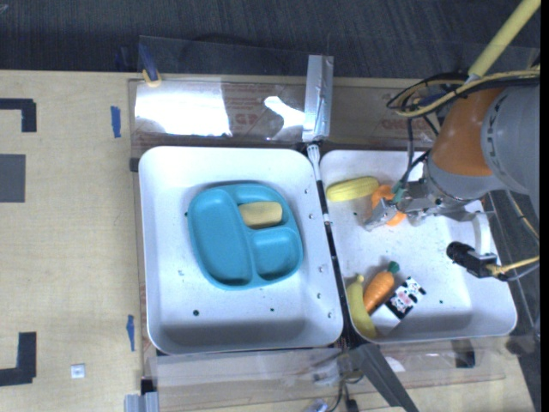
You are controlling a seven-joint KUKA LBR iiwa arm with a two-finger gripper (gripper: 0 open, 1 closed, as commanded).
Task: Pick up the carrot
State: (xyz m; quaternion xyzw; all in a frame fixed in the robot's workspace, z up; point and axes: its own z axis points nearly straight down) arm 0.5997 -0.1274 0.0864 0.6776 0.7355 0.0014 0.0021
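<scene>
Bench (69, 230): pale wood-grain top with black corner marks and short blue tape strips, bearing two shallow white bins side by side. Left bin (163, 316): holds one blue divided plate (225, 251), lying flat near the bin's middle. A pale yellow lump (260, 214) rests in the plate's upper right compartment. Right bin (491, 314): holds four loose items. Item one, the carrot (377, 291): orange with a green top. It lies flat in the near part of the bin close to the left wall, tilted with the green end toward the upper right and the tip toward the lower left. It is not held and is clear of the gripper. Item two, a yellow banana (360, 312): touches the carrot's left side, against the bin's left wall. Item three, a small black-and-white patterned piece (406, 298): just beside the carrot on its right. Item four, a yellow oblong (350, 190): lies at the far left of the bin. Arm (513, 148): grey, with the orange band (459, 142), reaching in from the right over the far part of the right bin. Gripper (384, 209): low over the bin floor just right of the yellow oblong. Small orange patches (394, 219) show right at it, and it cannot be told whether they are part of it or something separate. Whether the jaws are apart or together cannot be told.
</scene>
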